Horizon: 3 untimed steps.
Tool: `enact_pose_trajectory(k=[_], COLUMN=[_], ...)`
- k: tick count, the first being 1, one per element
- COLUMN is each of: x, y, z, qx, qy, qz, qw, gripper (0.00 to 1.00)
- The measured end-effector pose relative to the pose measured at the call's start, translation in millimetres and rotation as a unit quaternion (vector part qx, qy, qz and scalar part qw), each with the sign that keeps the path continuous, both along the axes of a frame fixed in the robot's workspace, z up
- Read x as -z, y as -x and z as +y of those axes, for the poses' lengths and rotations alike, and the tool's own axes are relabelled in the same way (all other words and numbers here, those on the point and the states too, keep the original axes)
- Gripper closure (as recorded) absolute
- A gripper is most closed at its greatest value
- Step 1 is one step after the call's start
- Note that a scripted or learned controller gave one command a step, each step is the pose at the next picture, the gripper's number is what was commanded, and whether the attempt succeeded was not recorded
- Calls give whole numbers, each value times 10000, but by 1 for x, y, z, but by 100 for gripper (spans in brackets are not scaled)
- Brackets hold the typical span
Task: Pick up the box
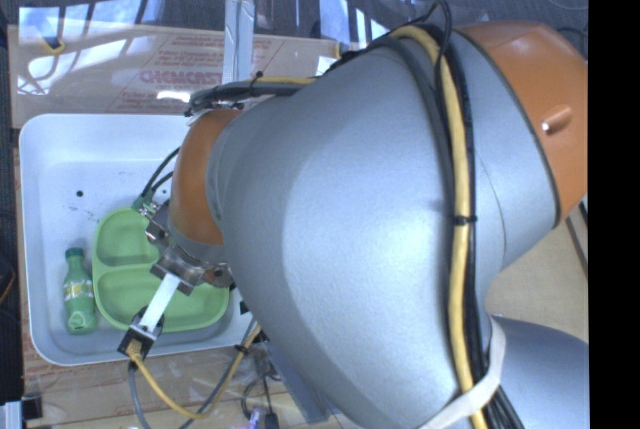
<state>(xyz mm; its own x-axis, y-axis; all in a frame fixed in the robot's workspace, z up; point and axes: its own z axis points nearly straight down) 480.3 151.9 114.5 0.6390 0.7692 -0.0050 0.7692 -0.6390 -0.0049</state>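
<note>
While the arm (pixel 400 217) leans low over the left bin (pixel 60 142) and hides much of it, the step in hand looks like the reach toward a grasp; no box can be made out among what shows, so where it lies I cannot tell, and it may sit under the arm. What does show in the bin is a green tray (pixel 125 277) with two hollows and a small green bottle (pixel 78 292) lying just beside its left edge. To do the step well, I judge the program should aim at the box alone and come down clear of tray and bottle, so that neither is nudged or caught instead. The claw (pixel 185 267) hangs over the tray's right part; how wide it stands, and whether it touches or grips anything, I cannot tell.
</note>
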Motion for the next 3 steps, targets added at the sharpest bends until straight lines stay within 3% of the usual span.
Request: enact_pose_trajectory(k=[1,2,3], x=[-77,-89,-122], y=[-4,5,-83], z=[-92,-23,61], qx=[205,409,-29], qy=[-6,-1,-3], qz=[-16,-13,-13], qw=[9998,9992,10000], gripper=[100,100,100])
